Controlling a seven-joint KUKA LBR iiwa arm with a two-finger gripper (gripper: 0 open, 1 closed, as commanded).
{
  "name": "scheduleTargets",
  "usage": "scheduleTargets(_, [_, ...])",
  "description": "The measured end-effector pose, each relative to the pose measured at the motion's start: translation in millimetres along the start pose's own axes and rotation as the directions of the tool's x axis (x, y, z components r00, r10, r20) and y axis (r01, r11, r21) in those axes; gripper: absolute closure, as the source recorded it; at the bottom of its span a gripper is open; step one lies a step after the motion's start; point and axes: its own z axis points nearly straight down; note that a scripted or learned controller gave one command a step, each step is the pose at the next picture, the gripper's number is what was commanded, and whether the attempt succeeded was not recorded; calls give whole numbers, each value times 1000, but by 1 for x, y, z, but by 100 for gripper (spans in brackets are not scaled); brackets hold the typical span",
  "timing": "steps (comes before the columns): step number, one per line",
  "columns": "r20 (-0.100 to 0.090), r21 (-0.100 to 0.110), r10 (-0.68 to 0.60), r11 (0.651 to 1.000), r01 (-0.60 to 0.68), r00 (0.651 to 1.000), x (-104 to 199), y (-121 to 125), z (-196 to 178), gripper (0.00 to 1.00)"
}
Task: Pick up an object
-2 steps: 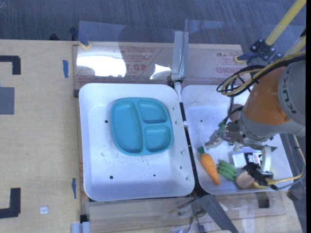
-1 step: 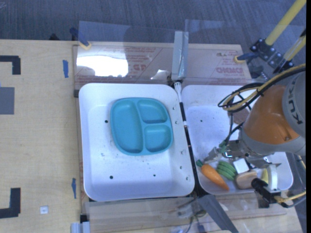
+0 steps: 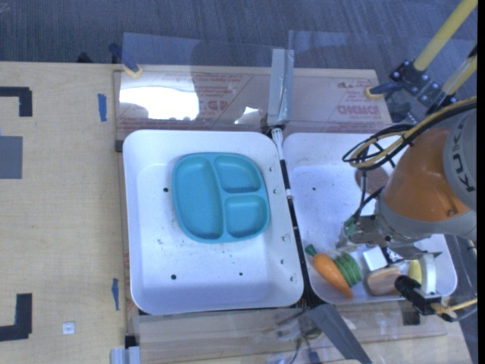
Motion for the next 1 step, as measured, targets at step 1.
scheduleTargets(1, [-3,4,-209,978,209,978,19,13,-186,100])
